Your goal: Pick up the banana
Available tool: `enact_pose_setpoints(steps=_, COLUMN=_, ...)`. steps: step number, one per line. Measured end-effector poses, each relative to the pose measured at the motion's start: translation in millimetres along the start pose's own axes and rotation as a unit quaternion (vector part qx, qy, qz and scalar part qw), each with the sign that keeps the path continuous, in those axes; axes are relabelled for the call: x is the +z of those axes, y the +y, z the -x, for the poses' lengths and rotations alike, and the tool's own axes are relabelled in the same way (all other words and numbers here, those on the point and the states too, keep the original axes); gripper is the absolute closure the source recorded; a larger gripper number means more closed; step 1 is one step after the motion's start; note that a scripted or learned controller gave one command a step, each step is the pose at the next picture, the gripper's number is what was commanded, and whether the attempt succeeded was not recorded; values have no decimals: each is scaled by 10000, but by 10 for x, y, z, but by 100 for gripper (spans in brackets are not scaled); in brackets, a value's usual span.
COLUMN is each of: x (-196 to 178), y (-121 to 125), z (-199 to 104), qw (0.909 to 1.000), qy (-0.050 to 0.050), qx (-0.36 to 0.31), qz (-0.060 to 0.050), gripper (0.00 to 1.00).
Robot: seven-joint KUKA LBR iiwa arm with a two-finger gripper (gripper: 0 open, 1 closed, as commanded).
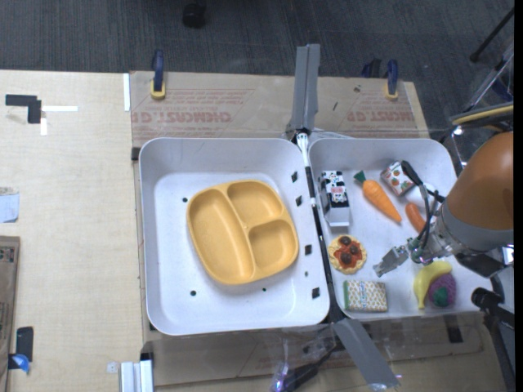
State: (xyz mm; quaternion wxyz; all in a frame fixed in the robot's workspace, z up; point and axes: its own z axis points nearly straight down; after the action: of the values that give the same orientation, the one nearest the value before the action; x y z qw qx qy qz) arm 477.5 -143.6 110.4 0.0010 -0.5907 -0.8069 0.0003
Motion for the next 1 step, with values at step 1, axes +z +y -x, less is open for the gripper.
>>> enact_pose_setpoints(steps=1, x=196, y=-221, z=691, qw=9997, qy=2, qx=-264, qz=2, gripper=0)
